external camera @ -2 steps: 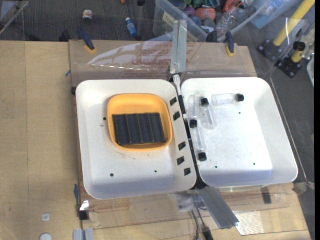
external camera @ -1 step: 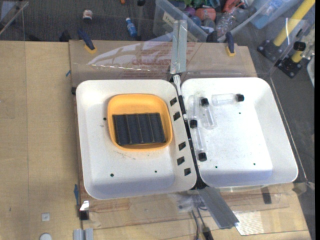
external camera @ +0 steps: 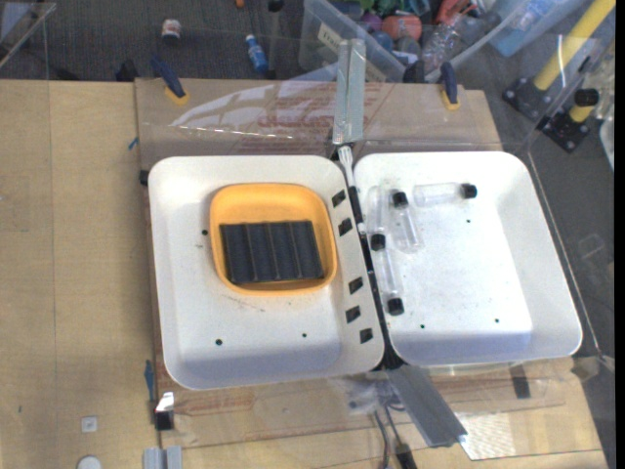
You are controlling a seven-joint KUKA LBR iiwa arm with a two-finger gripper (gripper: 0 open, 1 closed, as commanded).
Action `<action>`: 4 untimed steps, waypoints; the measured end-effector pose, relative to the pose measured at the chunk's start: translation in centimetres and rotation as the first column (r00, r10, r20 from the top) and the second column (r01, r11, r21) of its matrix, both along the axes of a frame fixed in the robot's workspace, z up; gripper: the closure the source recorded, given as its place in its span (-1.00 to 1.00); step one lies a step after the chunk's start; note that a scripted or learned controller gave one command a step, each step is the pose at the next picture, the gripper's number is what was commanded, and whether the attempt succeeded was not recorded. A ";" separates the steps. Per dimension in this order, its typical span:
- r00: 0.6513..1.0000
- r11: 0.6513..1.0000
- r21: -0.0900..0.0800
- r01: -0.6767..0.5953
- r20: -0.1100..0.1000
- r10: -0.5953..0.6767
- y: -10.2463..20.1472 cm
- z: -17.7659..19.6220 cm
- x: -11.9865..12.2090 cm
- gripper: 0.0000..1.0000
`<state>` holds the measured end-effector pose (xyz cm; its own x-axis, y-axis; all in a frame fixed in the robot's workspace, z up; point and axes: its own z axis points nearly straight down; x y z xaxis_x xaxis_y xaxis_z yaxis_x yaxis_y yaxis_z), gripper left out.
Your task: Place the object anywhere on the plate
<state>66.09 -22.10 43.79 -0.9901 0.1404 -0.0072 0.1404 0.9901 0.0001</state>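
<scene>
An orange plate (external camera: 223,208) with rounded corners lies in the left white bin (external camera: 195,330), towards its back. A dark grey rectangular object with lengthwise ridges (external camera: 271,252) lies flat on the plate and covers most of its front half. In the right white bin (external camera: 488,281), near its left wall, lie three clear plastic tubes with black caps: one across the back (external camera: 439,193), one short one (external camera: 402,223) and one long one along the wall (external camera: 387,277).
A raised divider with black marks (external camera: 354,262) runs between the two bins. A metal post (external camera: 349,91) stands behind it. A clear tub of colourful toys (external camera: 420,8) sits beyond the bench. Tan bench surface (external camera: 68,262) lies to the left.
</scene>
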 end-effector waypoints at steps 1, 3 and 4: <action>0.993 0.993 -0.002 -0.122 0.003 0.122 0.1 0.0 0.4 1.00; 0.866 0.866 -0.004 -0.500 0.002 0.500 0.0 0.1 0.3 1.00; 0.656 0.656 -0.008 -0.755 0.001 0.755 0.0 0.0 0.7 1.00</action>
